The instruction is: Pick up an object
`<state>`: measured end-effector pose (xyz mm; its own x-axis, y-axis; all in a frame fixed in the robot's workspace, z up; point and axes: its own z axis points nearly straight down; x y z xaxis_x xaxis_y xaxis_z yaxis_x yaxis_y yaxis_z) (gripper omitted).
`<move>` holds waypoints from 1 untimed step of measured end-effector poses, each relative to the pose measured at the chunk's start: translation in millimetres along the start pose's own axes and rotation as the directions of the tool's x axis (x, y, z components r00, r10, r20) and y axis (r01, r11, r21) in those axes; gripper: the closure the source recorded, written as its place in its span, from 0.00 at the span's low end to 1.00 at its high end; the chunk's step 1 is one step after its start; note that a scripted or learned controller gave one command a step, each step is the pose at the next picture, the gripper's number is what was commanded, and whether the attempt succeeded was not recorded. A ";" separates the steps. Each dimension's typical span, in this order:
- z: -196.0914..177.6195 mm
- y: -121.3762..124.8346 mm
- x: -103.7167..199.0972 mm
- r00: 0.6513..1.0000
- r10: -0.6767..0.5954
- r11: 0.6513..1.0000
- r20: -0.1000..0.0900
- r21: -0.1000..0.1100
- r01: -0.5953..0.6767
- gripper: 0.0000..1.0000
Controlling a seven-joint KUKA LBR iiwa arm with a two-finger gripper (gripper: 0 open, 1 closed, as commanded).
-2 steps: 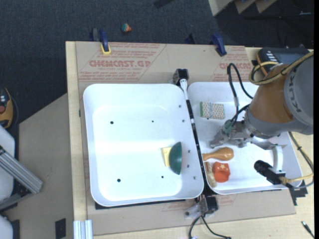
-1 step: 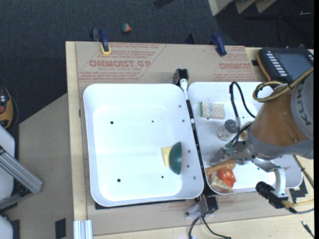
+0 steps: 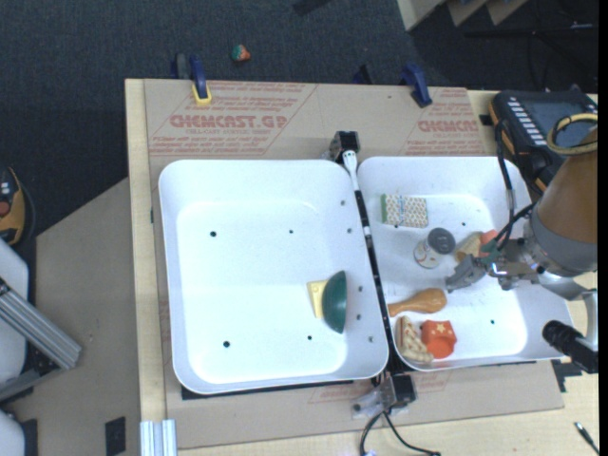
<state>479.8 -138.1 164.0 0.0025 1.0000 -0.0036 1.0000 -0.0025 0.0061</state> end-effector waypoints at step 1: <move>-14.3 -0.5 -34.4 1.000 0.000 1.000 0.000 0.003 0.000 0.00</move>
